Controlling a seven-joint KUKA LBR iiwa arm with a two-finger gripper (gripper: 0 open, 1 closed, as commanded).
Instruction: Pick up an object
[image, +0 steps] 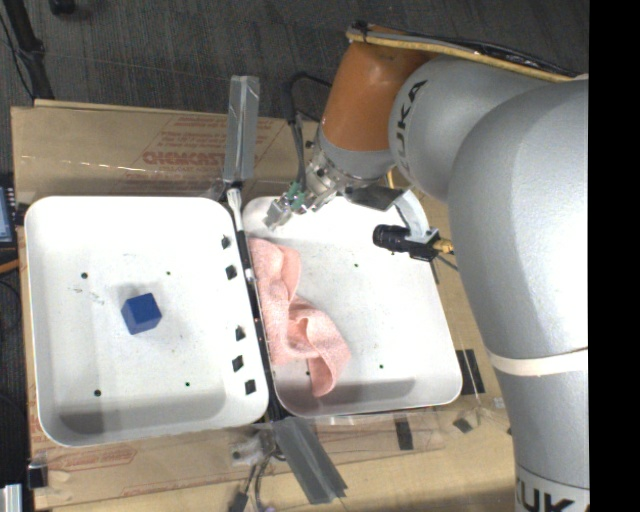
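Note:
A pink cloth (297, 316) lies crumpled along the left side of the right bin (400, 300). A blue cube (142, 312) sits in the left bin (120, 250), left of its middle. My gripper (283, 210) hangs over the far left corner of the right bin, just above the top end of the cloth. Nothing shows between its fingers. The fingertips are small and partly hidden by the wrist, so their spacing is unclear.
The grey arm with its orange band (365, 100) covers the upper right of the view and overhangs the right bin's far edge. A black divider with clips (240, 290) runs between the two bins. Brown cardboard (120, 140) lies behind the bins.

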